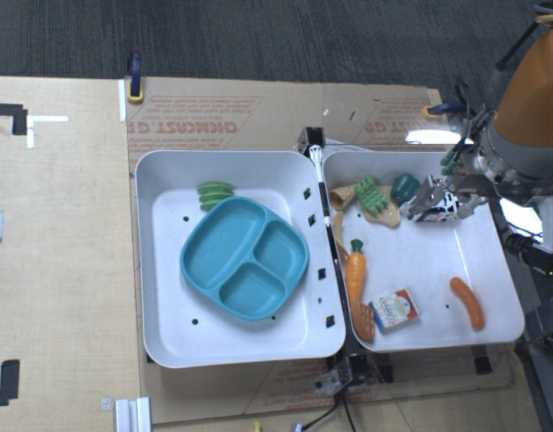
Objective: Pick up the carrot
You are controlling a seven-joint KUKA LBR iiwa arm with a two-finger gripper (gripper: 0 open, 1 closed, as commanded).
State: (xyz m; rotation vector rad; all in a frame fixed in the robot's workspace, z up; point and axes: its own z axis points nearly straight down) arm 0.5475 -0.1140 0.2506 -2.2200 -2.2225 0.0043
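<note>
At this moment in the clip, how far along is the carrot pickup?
Nothing looks done yet: the carrot lies in the right bin against its left wall, next to a small carton. In hand: the gripper hovers near the bin's far right area, beside the green toys, apart from the carrot. Left: move over the carrot, grasp it and lift.

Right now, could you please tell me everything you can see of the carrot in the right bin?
The carrot is an orange toy, plastic by its look, with a small green top. It lies flat in the right bin, hard against that bin's left wall, green end pointing away from the camera and tip toward the near edge. Its lower end meets a brownish piece near the small carton. The gripper is apart from it, over the bin's far side.
</note>
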